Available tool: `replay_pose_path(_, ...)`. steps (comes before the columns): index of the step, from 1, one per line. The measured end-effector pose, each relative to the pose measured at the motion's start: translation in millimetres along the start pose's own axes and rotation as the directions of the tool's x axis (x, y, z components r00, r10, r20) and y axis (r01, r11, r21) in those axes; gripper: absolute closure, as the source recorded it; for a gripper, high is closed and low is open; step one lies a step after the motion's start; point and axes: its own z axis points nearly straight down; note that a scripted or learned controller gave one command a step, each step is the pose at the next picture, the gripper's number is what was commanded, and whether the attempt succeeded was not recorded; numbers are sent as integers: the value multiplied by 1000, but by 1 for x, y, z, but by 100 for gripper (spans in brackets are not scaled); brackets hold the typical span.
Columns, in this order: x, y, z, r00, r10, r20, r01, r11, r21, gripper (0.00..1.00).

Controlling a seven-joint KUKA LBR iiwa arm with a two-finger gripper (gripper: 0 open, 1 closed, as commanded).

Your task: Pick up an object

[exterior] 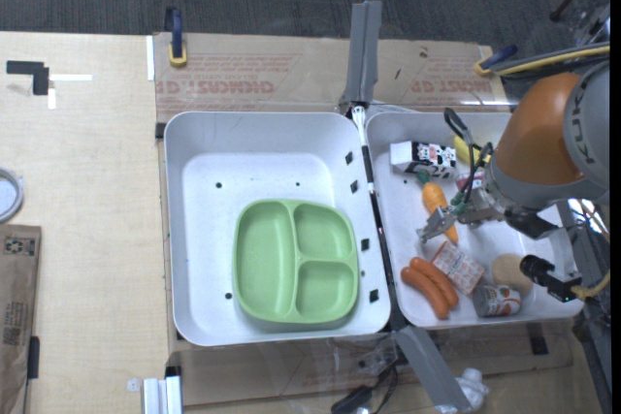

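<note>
My gripper hangs low over the middle of the right bin, under the arm's orange band. It sits just below an orange carrot and just above a pale wrapped packet. Two red sausages lie at the bin's front. A black-and-white carton and a yellow piece lie at the back. A tan roll and a small can sit at the front right. I see nothing lifted off the bin floor.
The left bin holds a green divided plate. A grey divider post rises between the bins at the back. Cables and black parts hang off the arm at the right bin's right edge.
</note>
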Motion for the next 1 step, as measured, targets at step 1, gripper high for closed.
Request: replay_pose_path(1, -1, 0, -8, 1000, 4, 0, -4, 1000, 1, 100)
